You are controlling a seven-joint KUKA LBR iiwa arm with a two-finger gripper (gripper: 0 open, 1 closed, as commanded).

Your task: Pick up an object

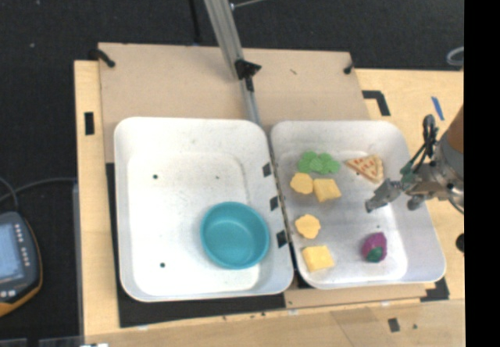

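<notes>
From my station I see a pale wooden bench (90, 181) on dark carpet, with a tan board under two white bins and a metal rail (223, 25) slanting down from twelve o'clock to the seam between them. At nine o'clock, off the bench, sits a handheld pendant (16, 259). The left bin (156, 150) carries a teal bowl (234, 234) near its five o'clock corner.

The right bin (344, 133) holds the loose pieces: a green leafy piece (319, 162) toward twelve o'clock of its floor, a round yellow piece (301, 184) and a yellow block (327, 190) just below it, touching or nearly so, another yellow round (308, 226) lower down, and a yellow wedge (318, 259) at six o'clock. An orange-and-white sandwich slice (366, 167) lies at one o'clock, and a purple-and-green piece (376, 247) at five o'clock.

The gripper (384, 198) reaches in from three o'clock over the bin's right part. From the jaws, the sandwich slice lies near at eleven o'clock and the purple piece at six o'clock, neither between the fingers. I cannot tell how wide the jaws stand.
</notes>
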